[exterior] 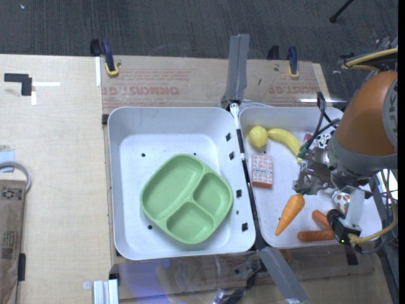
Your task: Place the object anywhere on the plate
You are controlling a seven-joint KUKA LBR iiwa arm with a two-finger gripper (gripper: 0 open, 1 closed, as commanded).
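Note:
A light green divided plate (pixel 185 198) lies in the left bin (pixel 126 144), with nothing on it. The right bin (pixel 269 233) holds an orange carrot (pixel 288 215) lying at a slant, a yellow lemon (pixel 257 136), a banana (pixel 285 140) and a small pink-red box (pixel 262 170). My gripper (pixel 308 183) hangs low in the right bin, just above the carrot's thick upper end and right of the box. The wrist hides where it meets the carrot.
Two orange-red sausage-like pieces (pixel 319 228) lie at the right bin's near right corner. The arm's grey and orange body (pixel 370 122) covers that bin's right side. A grey divider (pixel 238 75) runs between the bins, and clamps sit on the back edge.

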